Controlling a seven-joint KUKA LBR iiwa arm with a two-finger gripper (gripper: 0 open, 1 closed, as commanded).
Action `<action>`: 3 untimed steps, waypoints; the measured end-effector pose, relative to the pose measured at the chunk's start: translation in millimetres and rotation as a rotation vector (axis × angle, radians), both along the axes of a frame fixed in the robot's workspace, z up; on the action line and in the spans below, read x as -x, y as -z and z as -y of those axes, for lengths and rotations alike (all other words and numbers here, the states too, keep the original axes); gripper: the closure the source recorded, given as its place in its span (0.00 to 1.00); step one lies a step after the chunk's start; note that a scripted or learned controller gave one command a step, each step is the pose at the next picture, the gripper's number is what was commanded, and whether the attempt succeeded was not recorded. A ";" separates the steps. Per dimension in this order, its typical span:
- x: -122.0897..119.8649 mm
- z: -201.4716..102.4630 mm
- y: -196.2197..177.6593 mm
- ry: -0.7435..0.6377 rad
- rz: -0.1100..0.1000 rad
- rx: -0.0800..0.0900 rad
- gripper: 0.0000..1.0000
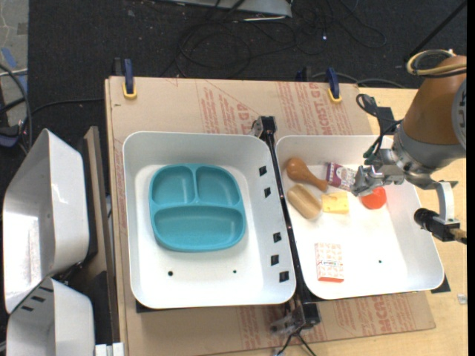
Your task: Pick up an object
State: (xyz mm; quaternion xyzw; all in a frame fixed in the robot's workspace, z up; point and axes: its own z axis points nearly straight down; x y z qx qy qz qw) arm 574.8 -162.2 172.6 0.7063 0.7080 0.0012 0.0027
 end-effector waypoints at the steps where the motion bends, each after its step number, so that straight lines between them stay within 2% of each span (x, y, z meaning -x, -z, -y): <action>1: -1.5 0.2 -53.6 -0.001 0.001 0.000 1.00; 2: 5.6 0.3 -100.2 -0.001 -0.001 0.000 1.00; 3: 4.9 0.3 -119.2 -0.001 -0.003 -0.001 1.00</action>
